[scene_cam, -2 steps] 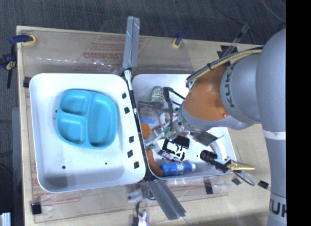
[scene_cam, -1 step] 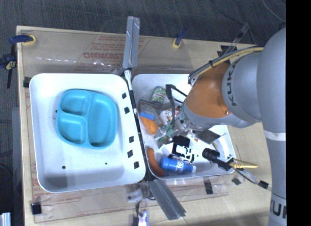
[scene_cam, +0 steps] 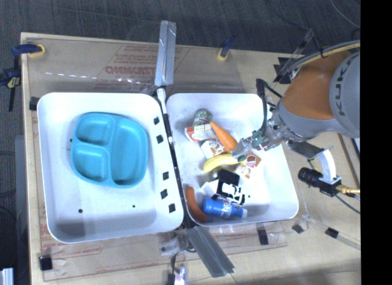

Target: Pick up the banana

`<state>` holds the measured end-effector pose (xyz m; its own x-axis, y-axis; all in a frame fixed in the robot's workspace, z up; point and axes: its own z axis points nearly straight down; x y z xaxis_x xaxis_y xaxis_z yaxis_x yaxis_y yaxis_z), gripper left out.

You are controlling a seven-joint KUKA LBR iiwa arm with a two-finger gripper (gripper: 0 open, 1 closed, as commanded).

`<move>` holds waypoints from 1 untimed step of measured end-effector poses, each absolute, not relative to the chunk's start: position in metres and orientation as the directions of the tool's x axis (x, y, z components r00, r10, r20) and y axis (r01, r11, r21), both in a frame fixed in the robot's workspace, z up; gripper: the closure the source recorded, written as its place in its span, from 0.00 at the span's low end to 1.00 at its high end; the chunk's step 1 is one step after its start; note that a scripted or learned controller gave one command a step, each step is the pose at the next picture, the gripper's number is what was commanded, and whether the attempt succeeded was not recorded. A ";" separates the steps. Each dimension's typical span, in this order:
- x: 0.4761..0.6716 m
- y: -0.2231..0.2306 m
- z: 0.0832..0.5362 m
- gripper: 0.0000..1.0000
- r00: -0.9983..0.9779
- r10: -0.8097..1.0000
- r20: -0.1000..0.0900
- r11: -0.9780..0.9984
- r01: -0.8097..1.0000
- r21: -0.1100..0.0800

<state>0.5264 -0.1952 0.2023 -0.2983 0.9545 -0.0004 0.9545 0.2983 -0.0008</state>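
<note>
Banana (scene_cam: 215,163) lies mid-bin, crowded by claw (scene_cam: 245,150) and carrot (scene_cam: 223,135).

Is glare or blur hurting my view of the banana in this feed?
Camera view: soft, even light; the banana reads clearly yellow with no glare on it. The gripper beside it is slightly blurred, so its outline is unclear. Mild sheen shows on the right bin wall and faint reflections on the bench.
</note>
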 end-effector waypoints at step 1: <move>0.526 -0.195 0.202 0.00 -0.298 0.954 0.000 0.298 0.954 -0.001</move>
